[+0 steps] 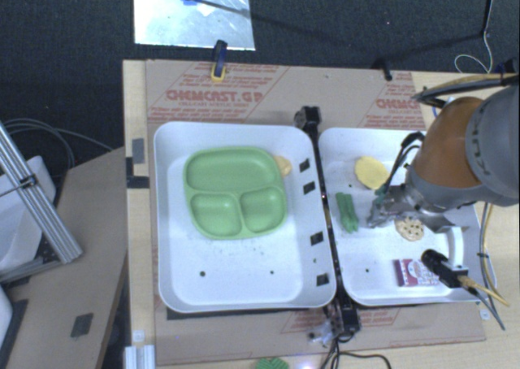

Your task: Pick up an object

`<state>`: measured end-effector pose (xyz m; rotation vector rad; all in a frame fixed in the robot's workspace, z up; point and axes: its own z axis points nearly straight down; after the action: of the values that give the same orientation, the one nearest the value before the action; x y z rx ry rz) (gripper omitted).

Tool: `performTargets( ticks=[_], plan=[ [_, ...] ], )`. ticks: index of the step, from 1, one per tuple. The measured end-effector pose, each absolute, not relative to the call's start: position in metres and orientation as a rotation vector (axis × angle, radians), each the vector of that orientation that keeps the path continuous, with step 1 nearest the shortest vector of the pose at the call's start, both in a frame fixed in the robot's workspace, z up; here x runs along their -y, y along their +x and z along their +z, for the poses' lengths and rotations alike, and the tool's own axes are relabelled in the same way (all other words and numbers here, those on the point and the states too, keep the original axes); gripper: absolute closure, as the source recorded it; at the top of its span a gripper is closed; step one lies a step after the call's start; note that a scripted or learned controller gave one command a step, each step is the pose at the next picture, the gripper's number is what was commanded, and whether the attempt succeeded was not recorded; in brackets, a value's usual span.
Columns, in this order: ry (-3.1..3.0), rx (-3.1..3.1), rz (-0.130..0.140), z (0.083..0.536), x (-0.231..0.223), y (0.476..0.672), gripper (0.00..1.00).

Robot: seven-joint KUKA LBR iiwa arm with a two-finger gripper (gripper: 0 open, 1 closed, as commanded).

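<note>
The right bin (pixel 366 278) holds a green elongated object (pixel 348 212), a yellow round piece (pixel 371 171), a tan cookie-like disc (pixel 410 230) and a red and white packet (pixel 414 272). My gripper (pixel 382 213) hangs low over this bin, between the green object and the cookie disc, just right of the green object. The arm's grey and orange body covers the bin's right side. Nothing shows between the fingers.
The left bin (pixel 175 278) carries a green divided tray (pixel 236 193) with a small yellow item (pixel 282 166) at its upper right corner. A black divider strip (pixel 318 197) runs between the bins. Cables hang at the right of the bench.
</note>
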<state>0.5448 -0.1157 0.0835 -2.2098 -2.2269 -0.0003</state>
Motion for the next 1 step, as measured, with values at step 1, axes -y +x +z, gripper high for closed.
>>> performTargets(
  ticks=[1],
  plan=[
    [-2.219,2.227,-0.003,0.0952,0.1202,0.5472,1.00]
  ],
)
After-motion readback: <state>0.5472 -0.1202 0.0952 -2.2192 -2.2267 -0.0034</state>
